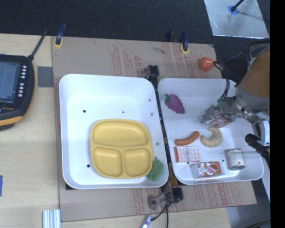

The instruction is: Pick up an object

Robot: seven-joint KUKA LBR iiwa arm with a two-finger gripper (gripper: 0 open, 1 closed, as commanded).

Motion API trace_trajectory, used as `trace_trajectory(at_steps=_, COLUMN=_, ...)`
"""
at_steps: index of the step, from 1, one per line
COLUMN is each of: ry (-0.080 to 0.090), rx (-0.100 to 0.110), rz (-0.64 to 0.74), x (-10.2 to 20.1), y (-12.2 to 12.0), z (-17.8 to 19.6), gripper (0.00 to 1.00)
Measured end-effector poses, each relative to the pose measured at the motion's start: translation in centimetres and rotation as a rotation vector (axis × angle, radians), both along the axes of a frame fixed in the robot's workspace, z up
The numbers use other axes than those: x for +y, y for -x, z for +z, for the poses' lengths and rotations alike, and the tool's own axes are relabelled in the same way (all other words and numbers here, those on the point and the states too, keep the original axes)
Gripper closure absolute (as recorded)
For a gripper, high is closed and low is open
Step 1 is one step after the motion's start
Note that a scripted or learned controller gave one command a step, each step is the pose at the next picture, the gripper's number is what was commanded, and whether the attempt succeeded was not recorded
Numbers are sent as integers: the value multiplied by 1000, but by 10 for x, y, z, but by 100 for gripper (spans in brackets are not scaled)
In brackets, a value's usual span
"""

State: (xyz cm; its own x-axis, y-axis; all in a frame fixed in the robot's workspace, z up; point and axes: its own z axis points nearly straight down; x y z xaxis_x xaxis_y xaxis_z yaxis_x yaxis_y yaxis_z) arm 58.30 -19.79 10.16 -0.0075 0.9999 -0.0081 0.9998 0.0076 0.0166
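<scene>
Nearest you in the right bin (256,175): a red-and-white carton (208,169), a small metal can (235,158) to its right, and a flat red-patterned packet (187,154) just beyond the carton. Mid-bin, a sausage (187,138) lies beside a croissant (212,137). Further back, left side, purple grapes (175,103).

In the left bin (69,127), a yellow divided tray (121,147) sits with a green item (156,170) tucked at its near right corner.

Progress: judge the pick as not yet done. Every object you can see rests on a bin floor; nothing is lifted.

Gripper (218,114): down low in the right bin, just beyond the croissant, over something reddish you cannot identify. You cannot tell how far it is open, nor whether it grips or merely touches anything; the metalwork is too cluttered. Left to do: secure one object and raise it clear.

Beyond the bin, a tomato (206,63) lies on the bench (19,165).
</scene>
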Motion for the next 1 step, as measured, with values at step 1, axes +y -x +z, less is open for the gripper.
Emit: trace_trajectory(at_steps=1, ry=-24, rx=13, rz=2, x=-6, y=-64, z=-1, gripper=0)
